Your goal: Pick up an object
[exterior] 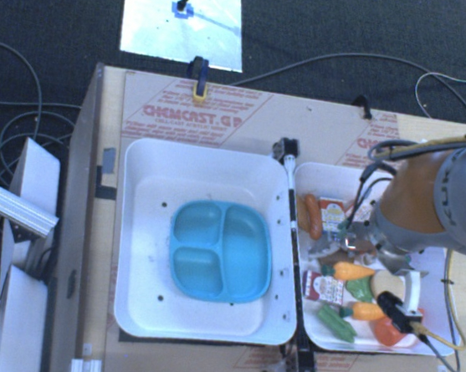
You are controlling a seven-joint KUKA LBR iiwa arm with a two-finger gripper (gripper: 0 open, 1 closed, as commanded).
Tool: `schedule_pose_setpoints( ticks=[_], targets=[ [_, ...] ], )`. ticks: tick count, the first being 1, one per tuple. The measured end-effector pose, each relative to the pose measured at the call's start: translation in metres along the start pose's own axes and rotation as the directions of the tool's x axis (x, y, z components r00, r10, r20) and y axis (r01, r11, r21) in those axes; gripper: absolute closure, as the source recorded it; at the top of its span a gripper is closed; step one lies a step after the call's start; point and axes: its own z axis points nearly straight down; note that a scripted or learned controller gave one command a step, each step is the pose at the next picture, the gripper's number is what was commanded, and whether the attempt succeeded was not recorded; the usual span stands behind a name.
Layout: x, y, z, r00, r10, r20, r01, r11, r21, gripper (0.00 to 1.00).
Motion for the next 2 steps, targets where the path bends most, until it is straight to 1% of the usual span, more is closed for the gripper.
schedule_pose_setpoints(
  ticks=[1,2],
  targets=[
    [-0.027,0.076,0.001,1.000,0.002,-0.002,-0.002,1.000,0.012,0.00],
    [0.004,0.112,-0.001,1.000,0.004,0.009,-0.004,1.000,0.010,0.00]
  ],
)
